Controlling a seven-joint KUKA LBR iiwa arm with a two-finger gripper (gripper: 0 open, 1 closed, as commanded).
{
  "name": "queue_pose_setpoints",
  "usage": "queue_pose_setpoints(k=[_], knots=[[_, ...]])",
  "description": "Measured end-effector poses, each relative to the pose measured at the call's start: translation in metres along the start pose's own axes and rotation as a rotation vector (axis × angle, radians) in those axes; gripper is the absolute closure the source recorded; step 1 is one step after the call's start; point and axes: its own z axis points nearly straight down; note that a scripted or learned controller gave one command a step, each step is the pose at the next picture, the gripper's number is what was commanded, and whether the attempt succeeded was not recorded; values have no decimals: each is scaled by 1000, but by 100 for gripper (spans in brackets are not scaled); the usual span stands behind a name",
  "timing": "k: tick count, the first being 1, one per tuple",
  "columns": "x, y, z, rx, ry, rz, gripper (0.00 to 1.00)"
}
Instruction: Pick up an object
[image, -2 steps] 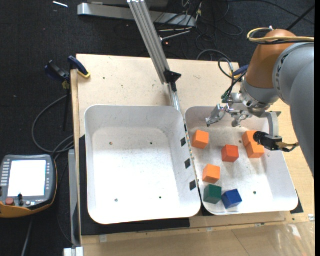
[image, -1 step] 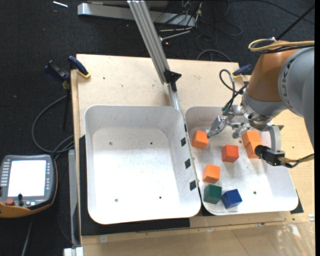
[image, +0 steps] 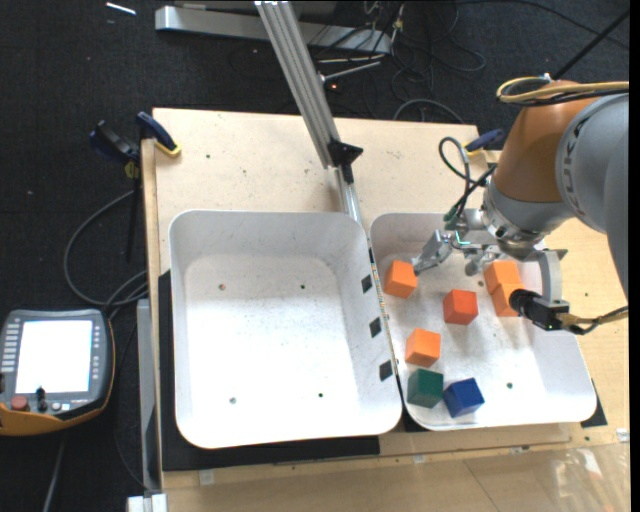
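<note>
The gripper (image: 470, 252) hangs over the right bin (image: 570, 385), its fingers seemingly spread and gripping nothing; this looks like the approach step; next, descend squarely onto the red cube (image: 460, 306) below.

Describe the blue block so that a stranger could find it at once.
Look in the right bin, at its near edge. The blue block lies there, touching a dark green block on its left. It is the only blue one; the others are orange, red or green.
</note>
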Motion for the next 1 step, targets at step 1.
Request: queue_pose_setpoints(k=[1], knots=[[0,0,0,0,0,0,0]])
